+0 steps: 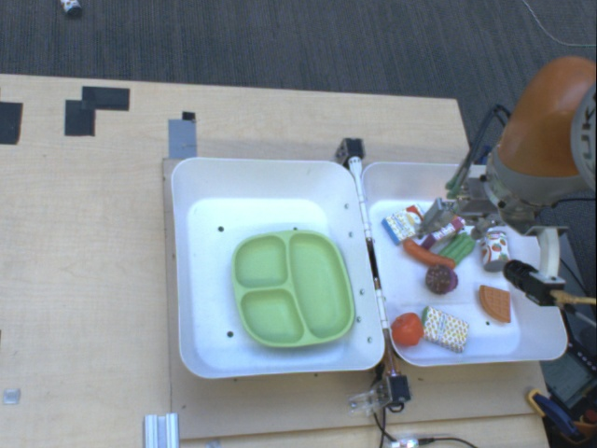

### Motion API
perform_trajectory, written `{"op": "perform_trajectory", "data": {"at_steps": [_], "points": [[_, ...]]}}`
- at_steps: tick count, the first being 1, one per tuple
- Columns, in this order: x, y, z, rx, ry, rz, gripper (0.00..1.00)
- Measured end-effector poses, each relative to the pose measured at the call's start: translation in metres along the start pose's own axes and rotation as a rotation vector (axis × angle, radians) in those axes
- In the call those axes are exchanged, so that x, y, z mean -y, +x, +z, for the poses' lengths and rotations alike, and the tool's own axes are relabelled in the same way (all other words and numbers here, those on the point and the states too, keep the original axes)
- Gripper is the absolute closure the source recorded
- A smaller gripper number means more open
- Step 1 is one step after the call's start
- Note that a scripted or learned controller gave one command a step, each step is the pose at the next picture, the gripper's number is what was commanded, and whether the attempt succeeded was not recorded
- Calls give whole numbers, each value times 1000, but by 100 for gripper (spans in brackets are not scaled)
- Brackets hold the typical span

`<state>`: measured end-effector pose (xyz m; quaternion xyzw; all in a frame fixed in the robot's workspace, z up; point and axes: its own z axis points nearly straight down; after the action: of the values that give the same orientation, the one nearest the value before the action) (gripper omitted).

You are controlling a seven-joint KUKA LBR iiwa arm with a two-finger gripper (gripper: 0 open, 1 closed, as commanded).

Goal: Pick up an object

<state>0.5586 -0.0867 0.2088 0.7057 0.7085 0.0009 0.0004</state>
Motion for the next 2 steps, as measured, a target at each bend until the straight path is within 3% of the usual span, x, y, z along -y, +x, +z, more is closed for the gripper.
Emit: {"op": "perform_trajectory", "data": {"at_steps": [1,2], "points": [[-36,0,100,1,-3,3,0],[-6,3,122,2,-7,3,0]]}}
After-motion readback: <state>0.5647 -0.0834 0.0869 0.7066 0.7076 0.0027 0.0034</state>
